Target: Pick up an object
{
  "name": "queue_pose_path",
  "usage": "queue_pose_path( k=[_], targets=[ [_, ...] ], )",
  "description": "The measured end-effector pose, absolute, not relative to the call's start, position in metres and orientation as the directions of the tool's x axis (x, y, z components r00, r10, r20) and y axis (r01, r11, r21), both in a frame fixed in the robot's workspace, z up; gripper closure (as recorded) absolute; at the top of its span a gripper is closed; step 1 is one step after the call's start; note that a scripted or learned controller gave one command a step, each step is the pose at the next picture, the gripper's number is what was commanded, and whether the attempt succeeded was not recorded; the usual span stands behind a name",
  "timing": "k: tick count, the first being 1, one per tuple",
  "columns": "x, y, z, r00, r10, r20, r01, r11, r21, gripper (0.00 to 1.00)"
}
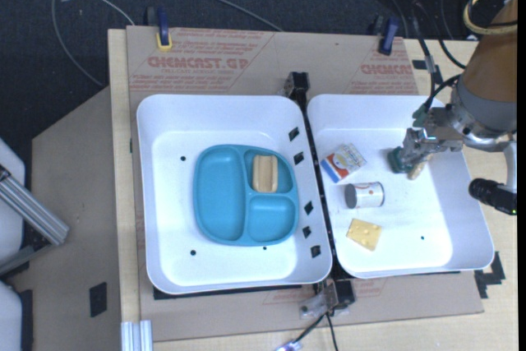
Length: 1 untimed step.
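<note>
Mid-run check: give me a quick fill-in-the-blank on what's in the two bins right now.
1. The blue tray lies in the ____ bin.
2. The tan block rests in one of the tray's ____ compartments.
3. The can lies between the packet and the ____ wedge.
4. The gripper hovers over the ____ bin.

Missing words: left; smaller; yellow; right

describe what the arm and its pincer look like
The arm enters from the right: a broad orange-tan band above a rounded grey wrist section. Below that sits a metallic silver-grey mount with small dark parts, ending in the pincer, which looks dark teal-grey. Black cables run behind the arm.
</note>
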<state>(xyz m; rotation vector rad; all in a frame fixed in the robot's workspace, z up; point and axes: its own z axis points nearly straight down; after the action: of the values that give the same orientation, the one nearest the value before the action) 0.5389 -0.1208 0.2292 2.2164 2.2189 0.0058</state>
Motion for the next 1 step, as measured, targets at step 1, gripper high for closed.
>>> queue_pose_path(
  k=[1],
  targets=[
    [0.5302,-0.0701,0.2192,-0.004,1.0,0.003,1.0,0.004,-0.003,1.0]
  ],
)
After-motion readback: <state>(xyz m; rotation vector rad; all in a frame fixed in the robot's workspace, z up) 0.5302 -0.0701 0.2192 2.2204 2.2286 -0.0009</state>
